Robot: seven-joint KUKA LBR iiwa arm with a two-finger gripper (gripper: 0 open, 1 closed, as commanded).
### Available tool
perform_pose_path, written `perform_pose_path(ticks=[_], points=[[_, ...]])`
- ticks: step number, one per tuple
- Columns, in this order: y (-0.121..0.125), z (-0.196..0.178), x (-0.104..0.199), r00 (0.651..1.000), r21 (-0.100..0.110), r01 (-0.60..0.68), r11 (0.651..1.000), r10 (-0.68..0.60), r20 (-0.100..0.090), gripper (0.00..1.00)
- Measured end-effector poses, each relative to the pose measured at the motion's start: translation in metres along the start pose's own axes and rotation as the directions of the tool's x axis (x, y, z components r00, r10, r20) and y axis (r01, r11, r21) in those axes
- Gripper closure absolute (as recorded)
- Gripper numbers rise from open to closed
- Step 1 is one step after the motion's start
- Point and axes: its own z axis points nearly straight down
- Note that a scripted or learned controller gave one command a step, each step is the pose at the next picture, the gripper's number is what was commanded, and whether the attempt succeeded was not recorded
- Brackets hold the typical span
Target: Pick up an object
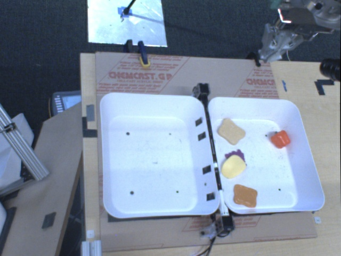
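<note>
The right bin (298, 121) holds several small objects. A tan bread-shaped piece (231, 130) lies near its left wall. A red-orange piece (280, 138) sits toward the right. A yellow round piece (233, 167) rests on a purple one (235, 155). An orange-brown piece (245, 195) lies near the front rim. My gripper (265, 52) hangs high at the top right, beyond the back of the right bin, well away from all the objects, with nothing seen in it.
The left bin (106, 143) stands beside the right one, with a black clip strip (210, 148) along the shared wall. A silver sheet (127, 15) lies at the back left. A metal rail (21, 148) leans at the left edge.
</note>
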Motion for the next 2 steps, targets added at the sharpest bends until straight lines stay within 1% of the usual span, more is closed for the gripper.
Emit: perform_pose_path(ticks=[1, 2], points=[[-0.005, 0.045, 0.102, 1.0, 0.016, 0.02, 1.0, -0.02, -0.002, 1.0], [-0.057, 0.052, 0.153, 1.0, 0.015, 0.017, 1.0, -0.016, -0.002, 1.0]])
